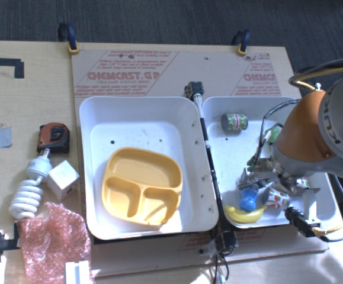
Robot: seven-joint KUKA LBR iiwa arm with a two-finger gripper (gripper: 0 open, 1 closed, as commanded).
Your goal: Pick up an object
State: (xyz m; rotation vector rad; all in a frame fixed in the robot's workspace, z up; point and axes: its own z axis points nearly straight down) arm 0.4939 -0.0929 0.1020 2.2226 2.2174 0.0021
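Currently the arm (313,129) reaches in from the right over the right bin (215,152), its gripper (261,179) low among the objects at the bin's near end. Whether its jaws are apart or together cannot be told from this angle (wrist hardware hides them). A blue object (249,200) sits just below the gripper, touching or nearly touching a banana (244,215) that lies along the near wall. A red-and-white item (278,201) lies just right of the blue one. A small green can (234,122) rests on its side near the far wall, well apart from the gripper. Left bin (94,158): a yellow divided plate (140,185).
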